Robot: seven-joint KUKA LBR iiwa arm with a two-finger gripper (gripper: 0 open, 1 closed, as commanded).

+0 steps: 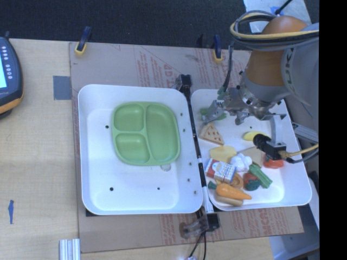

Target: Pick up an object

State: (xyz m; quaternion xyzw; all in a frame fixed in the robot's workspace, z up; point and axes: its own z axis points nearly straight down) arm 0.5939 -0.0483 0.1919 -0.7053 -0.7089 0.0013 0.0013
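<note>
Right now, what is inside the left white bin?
The left white bin holds a light green three-compartment plastic plate, lying flat toward its far side. The compartments look bare. Whatever is beneath the plate is covered.

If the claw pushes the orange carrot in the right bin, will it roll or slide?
The carrot looks like smooth, rigid toy plastic, so probably light and slippery. Its tapered round shape suggests it would roll in a curve. Neighbouring toys touching it may block or shift with it.

Bright, even overhead light fills the scene; the two shallow white plastic bins [92,145] glare slightly, shadows stay soft, and the focus is mildly soft throughout.
</note>
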